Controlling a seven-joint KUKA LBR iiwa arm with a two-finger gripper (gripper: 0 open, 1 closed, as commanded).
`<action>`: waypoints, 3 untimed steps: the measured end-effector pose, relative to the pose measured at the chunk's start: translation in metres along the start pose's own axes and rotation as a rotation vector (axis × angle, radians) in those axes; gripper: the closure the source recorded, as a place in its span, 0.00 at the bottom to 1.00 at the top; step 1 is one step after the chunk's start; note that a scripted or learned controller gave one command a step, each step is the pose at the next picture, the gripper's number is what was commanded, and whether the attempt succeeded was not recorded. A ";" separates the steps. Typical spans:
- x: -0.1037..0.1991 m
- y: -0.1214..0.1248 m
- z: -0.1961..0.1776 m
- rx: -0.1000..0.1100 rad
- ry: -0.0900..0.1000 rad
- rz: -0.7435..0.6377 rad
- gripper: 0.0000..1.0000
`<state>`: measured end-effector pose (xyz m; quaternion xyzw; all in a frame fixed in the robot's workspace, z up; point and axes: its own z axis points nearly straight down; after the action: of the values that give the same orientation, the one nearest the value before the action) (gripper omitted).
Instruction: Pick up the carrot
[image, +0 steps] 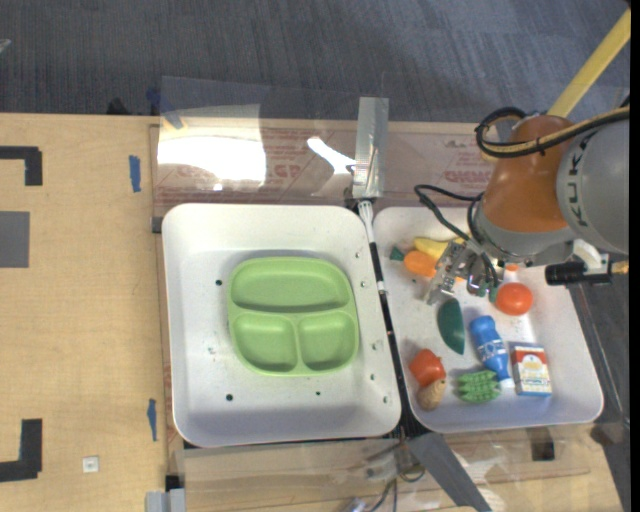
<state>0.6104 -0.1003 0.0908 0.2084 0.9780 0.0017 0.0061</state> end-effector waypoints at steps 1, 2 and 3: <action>0.001 -0.001 0.001 0.002 0.002 0.000 0.00; -0.018 0.017 0.002 0.009 0.015 0.236 0.00; -0.019 0.022 0.002 0.006 0.019 0.509 0.00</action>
<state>0.6370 -0.0875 0.0890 0.4478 0.8941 0.0021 -0.0046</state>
